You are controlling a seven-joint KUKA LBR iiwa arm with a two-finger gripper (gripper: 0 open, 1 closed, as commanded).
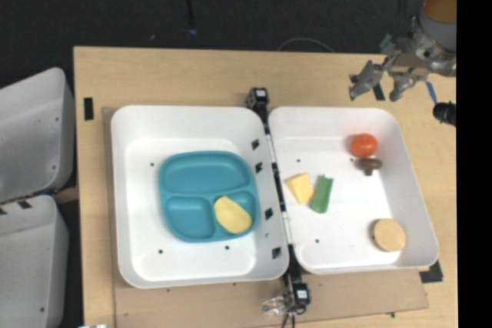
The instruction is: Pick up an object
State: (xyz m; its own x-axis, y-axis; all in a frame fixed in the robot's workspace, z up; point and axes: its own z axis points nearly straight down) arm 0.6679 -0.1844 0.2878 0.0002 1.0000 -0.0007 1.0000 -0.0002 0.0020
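Two shallow white bins sit side by side on the wooden counter (92, 188). The left bin (134, 257) carries a teal divided plate (201, 182), and a yellow lemon-like piece (232, 215) lies in the plate's lower right compartment. The right bin (411, 188) holds five loose things: a pale yellow wedge (300, 187) touching a green block (321, 193) near the bin's left side, an orange-red ball (364, 144) toward the far right corner with a small brown piece (370, 164) just below it, and a round tan disc (389, 235) near the front right corner, well apart from the others.

The pincer (387, 82) hangs above the bare counter just beyond the right bin's far edge, outside the bin. Its fingers (361, 84) are spread apart with nothing between them. The grey arm with its orange band (438, 0) rises toward the upper right.
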